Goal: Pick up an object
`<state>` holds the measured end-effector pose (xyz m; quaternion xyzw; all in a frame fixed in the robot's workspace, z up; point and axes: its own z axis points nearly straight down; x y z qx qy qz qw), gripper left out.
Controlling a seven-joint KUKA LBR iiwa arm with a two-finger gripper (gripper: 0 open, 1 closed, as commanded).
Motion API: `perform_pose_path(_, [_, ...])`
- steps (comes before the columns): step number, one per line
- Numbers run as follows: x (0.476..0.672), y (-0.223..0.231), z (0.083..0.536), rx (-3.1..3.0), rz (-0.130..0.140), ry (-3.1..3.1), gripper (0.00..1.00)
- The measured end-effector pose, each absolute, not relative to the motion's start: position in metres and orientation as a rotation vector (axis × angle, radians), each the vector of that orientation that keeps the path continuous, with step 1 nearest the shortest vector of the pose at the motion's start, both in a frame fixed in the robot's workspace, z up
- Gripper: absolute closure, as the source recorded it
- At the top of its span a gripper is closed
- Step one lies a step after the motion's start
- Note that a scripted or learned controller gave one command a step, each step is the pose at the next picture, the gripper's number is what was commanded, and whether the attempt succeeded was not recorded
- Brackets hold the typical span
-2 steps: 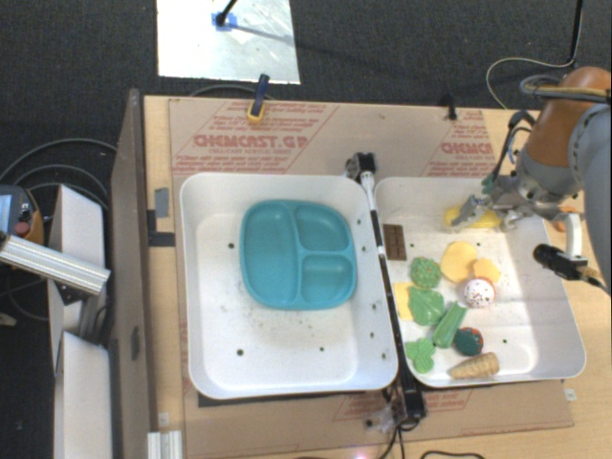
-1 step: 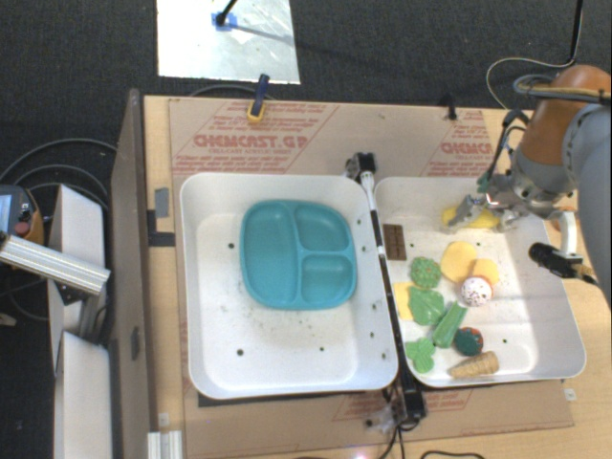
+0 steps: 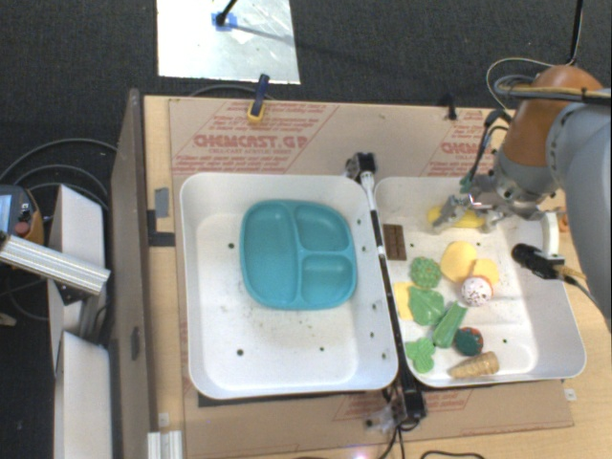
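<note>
My gripper [image 3: 475, 208] hangs over the far part of the right bin [image 3: 555, 323], directly above a small yellow toy [image 3: 451, 218] that lies on the bin floor. The toy pokes out on the gripper's left side. Nearer the front lie a yellow lemon-like toy [image 3: 459, 255], a white speckled ball [image 3: 475, 291], a green broccoli piece [image 3: 426, 273], a green leafy piece [image 3: 427, 306], a green cucumber [image 3: 448, 323], a dark round toy [image 3: 468, 341] and an ice cream cone [image 3: 475, 364].
The left bin [image 3: 215, 352] holds a teal divided plate [image 3: 296, 254]. A brown tag [image 3: 392, 241] lies on the rim between the bins. The grey arm with its orange band [image 3: 564, 113] comes in at the right edge.
</note>
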<state>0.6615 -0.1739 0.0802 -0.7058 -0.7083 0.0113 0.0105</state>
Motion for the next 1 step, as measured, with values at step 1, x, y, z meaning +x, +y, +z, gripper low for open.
perform_pose_path(1, [0.6632,-0.1754,0.0895,-2.205,0.024,-2.21,0.0])
